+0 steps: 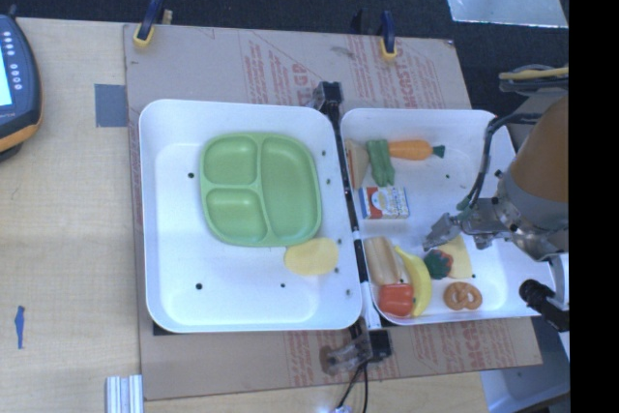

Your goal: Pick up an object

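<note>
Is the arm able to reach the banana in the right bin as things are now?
Probably yes. The pincer hangs just above the banana in the right bin, and nothing lies over the banana; a tomato and a pretzel beside it may crowd the grasp.

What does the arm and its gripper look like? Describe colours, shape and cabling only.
The arm has a rounded grey body with an orange band above the wrist. A thin dark cable loops beside it. The gripper is small, grey and metallic, at the end of a greyish wrist block.
</note>
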`<act>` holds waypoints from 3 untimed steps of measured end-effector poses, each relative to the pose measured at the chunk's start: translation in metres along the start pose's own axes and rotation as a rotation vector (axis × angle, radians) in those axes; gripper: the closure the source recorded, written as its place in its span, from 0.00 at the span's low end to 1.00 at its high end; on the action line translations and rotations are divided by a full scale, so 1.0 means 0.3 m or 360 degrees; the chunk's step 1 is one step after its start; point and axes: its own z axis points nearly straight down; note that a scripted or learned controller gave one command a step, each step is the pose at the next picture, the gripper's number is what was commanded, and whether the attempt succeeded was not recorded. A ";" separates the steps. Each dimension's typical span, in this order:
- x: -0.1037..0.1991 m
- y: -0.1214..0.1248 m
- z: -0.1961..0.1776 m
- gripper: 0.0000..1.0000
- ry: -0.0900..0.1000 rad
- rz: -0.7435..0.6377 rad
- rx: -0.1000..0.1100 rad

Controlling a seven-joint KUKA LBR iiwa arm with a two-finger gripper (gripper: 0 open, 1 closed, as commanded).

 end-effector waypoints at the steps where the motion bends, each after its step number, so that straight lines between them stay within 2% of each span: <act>1: 0.041 -0.045 0.165 0.00 -0.0004 0.0002 -0.0009; 2: 0.032 -0.042 0.120 1.00 -0.0008 0.0001 -0.0012; 3: 0.390 -0.036 -0.189 1.00 0.0003 -0.0014 -0.0023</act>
